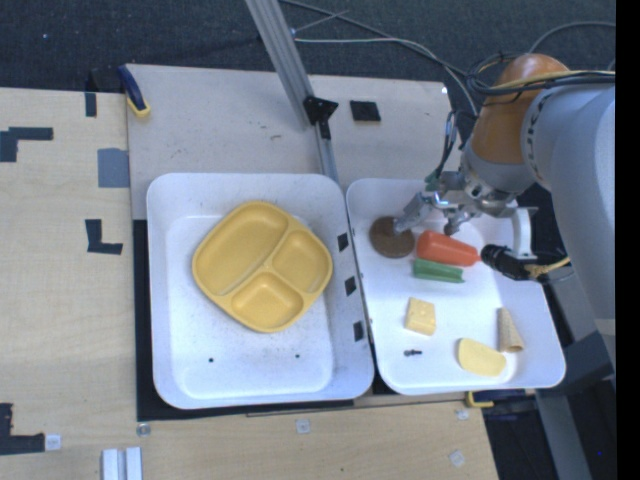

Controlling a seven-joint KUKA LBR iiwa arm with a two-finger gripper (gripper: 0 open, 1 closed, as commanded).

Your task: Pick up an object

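A divided plate [262,265] lies in the left bin [170,368]; the carrot [447,249] and cheese wedge [421,317] lie in the right bin [540,363].

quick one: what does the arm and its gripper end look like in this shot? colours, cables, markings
The arm has a smooth light-grey rounded casing with an orange band above the wrist. The gripper is bare silvery metal with small dark parts. Thin dark cables loop beside the wrist. No markings can be made out.
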